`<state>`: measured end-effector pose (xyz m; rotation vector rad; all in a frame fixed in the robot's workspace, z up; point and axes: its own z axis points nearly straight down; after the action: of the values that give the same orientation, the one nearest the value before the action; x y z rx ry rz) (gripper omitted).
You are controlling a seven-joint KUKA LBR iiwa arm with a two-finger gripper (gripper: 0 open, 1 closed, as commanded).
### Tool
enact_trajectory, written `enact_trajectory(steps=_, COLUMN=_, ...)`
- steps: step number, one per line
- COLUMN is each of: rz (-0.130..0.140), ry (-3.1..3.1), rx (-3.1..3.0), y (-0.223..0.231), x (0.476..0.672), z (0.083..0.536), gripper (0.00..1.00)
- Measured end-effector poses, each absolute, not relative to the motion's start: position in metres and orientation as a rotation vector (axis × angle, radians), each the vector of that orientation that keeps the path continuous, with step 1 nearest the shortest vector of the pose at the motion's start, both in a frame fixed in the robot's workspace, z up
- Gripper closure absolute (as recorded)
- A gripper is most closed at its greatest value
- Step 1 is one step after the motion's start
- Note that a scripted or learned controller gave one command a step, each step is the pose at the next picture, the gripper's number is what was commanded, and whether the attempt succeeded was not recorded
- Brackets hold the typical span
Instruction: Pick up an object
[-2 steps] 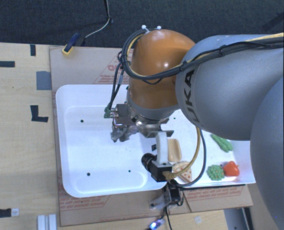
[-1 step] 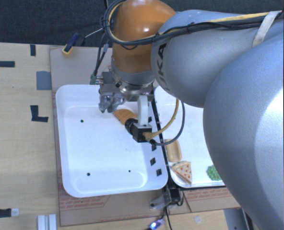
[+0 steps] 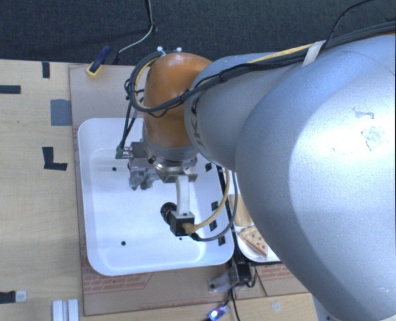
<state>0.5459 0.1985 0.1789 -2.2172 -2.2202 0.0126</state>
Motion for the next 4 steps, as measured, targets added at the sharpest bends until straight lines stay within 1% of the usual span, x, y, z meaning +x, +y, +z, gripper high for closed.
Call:
enact_trajectory(steps=1, rz=0.006, ry=-2.219, rx=-2.219, y=0.165, x=0.480, z=0.240, gripper=1.00)
enact_trajectory(steps=2, rz=0.005, ry=-2.221, rx=-2.219, y=0.167, x=0.483, z=0.237, gripper=0.00)
enact_trajectory(steps=3, rz=-0.013, ry=-2.229, rx=-2.219, y=0.179, x=0.484, z=0.369, gripper=0.00)
enact_trajectory(steps=4, rz=0.000, ry=-2.227, rx=-2.215, y=0.236, x=0.483, z=0.368, gripper=0.00)
